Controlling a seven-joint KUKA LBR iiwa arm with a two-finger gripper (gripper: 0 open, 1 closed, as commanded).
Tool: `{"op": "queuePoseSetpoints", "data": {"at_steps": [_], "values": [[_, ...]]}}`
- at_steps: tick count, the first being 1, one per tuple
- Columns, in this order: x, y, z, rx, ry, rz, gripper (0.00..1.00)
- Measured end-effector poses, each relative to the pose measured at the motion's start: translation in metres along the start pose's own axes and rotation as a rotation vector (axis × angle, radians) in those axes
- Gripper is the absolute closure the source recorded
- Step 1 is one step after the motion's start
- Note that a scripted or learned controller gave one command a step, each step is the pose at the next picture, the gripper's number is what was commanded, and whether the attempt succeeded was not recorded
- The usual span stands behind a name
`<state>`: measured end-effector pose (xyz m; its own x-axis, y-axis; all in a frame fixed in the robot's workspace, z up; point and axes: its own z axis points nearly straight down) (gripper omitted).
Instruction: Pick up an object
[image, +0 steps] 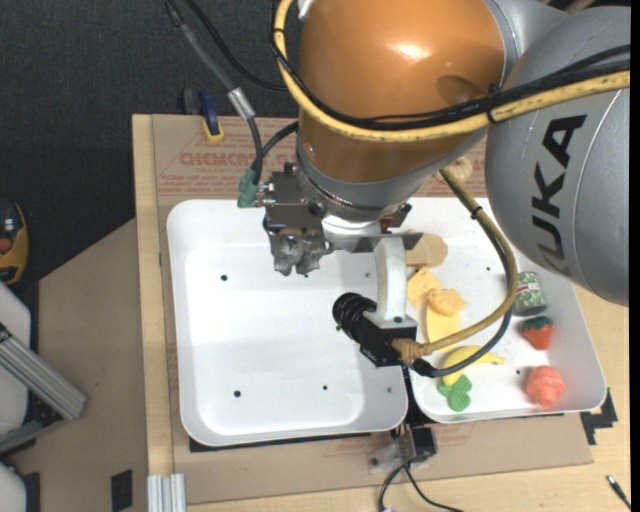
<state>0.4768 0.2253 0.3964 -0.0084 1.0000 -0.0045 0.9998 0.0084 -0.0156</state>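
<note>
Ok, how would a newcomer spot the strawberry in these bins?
Look at the right bin, along its right-hand wall. The strawberry lies just below a green-labelled can and above a pink lump; it alone is red with a green leafy cap.

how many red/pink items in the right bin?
2. A red strawberry-like piece lies near the right bin's right side; a pink lumpy piece sits just below it toward the front corner. The arm covers part of that bin, so more may be hidden.
</note>
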Motion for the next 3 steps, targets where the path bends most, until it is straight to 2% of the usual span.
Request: {"op": "queuePoseSetpoints", "data": {"at_steps": [1,2,3], "values": [[-0.001,0.001,-0.129,-0.030,0.012,0.007,1.00],[-0.158,0.000,-0.140,-0.023,0.003,0.027,1.00],[-0.119,0.000,-0.017,-0.002,0.002,0.006,1.00]]}}
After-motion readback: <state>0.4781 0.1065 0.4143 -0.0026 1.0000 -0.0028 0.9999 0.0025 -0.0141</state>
